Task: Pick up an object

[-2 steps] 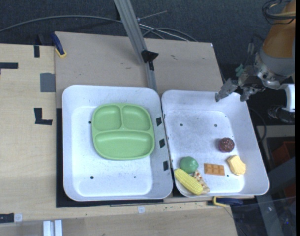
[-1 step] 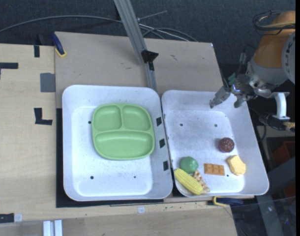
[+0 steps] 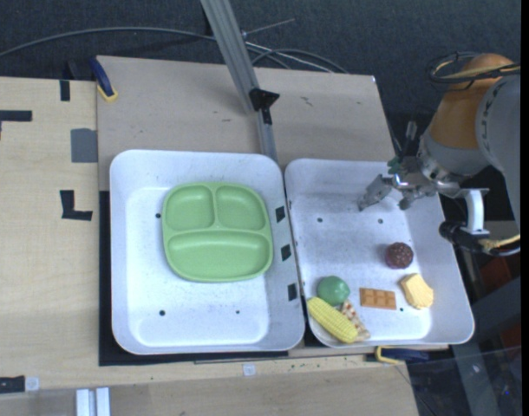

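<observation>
My gripper (image 3: pixel 388 198) hangs over the upper part of the right bin (image 3: pixel 334 189), open, with nothing between its fingers. Several toy foods lie toward the bin's near side. A dark red-brown ball (image 3: pixel 399 254) sits closest, a short way below the gripper. A yellow chunk (image 3: pixel 417 290) and an orange waffle piece (image 3: pixel 377 299) lie beyond it. A green ball (image 3: pixel 333 289) and a corn cob (image 3: pixel 334 319) rest in the near left corner.
The left bin (image 3: pixel 134 319) holds a green divided plate (image 3: pixel 218 230). A grey pole (image 3: pixel 234 50) slants down to the bins' far edge. Cables run across the dark floor behind the bench.
</observation>
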